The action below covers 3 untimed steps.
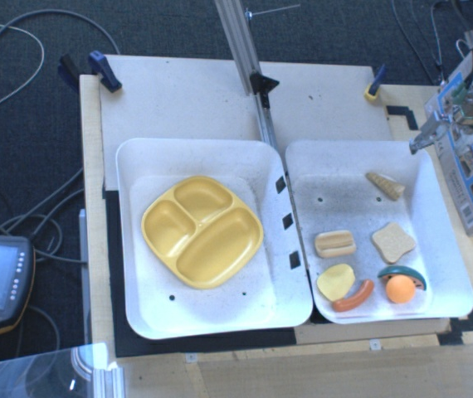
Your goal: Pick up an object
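Both bins [137, 222] are white with grey speckling — one holds a yellow plate [202, 231], the other a tan bread slice [393, 242], orange ball [400, 289] and red sausage [353, 297].

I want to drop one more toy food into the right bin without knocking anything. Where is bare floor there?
In the right bin, the near-left stretch beside the divider, above the bun and left of the cone, is bare. The front is crowded: chip, sausage, orange and toast lie close together.

One fixed camera — overhead, slanted down on both bins [137, 322].
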{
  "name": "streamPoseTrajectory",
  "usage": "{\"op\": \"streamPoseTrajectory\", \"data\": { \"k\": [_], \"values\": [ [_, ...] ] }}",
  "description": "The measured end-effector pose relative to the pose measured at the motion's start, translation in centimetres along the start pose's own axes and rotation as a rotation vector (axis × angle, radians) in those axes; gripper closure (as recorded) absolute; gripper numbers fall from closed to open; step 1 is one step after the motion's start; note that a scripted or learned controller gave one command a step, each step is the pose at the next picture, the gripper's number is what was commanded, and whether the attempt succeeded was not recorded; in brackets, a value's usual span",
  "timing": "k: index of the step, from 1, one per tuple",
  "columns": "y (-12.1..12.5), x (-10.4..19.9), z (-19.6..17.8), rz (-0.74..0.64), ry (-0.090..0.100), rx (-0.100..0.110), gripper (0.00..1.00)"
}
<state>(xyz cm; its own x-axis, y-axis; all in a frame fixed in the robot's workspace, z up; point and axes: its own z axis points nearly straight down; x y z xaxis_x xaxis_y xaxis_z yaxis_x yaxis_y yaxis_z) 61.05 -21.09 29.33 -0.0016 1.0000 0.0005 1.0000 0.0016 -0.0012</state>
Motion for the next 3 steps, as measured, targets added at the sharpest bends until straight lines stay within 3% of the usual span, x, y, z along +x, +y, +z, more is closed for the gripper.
{"op": "streamPoseTrajectory", "data": {
  "k": [1,3],
  "values": [
    [0.0,0.0,0.0,0.0,0.0,0.0,0.0],
    [-0.1,0.3,10.5,0.001,0.002,0.006,0.0]
  ]
}}
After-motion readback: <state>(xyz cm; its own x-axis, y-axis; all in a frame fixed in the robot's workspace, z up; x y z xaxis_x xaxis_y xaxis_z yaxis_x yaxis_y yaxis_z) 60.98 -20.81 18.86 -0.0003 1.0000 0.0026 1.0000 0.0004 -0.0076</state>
